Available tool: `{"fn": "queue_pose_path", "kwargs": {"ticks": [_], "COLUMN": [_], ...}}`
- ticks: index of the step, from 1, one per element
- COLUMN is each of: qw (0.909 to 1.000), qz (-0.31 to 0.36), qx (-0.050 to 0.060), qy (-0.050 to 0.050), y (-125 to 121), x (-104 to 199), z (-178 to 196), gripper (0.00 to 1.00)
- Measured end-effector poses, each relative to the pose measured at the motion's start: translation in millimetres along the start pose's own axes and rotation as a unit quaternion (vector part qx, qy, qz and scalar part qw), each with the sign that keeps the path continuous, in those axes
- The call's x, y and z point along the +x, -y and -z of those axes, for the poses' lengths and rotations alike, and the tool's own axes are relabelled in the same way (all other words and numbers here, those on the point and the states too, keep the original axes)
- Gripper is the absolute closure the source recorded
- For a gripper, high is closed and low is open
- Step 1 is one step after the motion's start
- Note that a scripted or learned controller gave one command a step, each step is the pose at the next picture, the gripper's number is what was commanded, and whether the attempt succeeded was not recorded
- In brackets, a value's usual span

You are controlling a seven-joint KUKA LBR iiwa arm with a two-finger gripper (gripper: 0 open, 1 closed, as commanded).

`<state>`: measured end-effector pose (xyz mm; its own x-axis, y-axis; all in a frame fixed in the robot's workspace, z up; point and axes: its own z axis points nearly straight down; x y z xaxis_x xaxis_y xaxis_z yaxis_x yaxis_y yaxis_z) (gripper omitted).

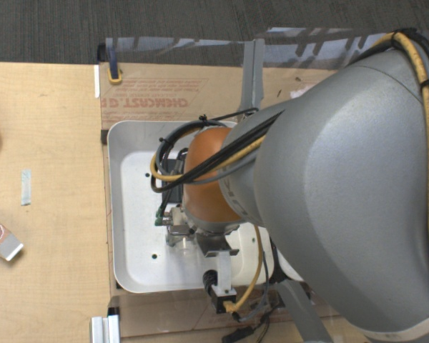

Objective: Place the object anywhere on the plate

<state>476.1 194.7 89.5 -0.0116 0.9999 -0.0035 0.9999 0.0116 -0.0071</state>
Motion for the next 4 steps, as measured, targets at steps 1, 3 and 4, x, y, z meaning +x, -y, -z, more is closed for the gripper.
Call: {"fn": "queue_pose_path", "kwargs": {"ticks": [1, 3, 4], "qw": [1.0, 0.9411, 0.9887], "qz": [0.0, 0.338, 0.15], "qx": [0.0, -0.004, -0.003], "qy": [0.0, 0.0, 0.0], "y": [0, -107, -153], "x": [0, 7, 15], "z": [0, 2, 3], "gripper": [0.0, 0.0, 0.0]}}
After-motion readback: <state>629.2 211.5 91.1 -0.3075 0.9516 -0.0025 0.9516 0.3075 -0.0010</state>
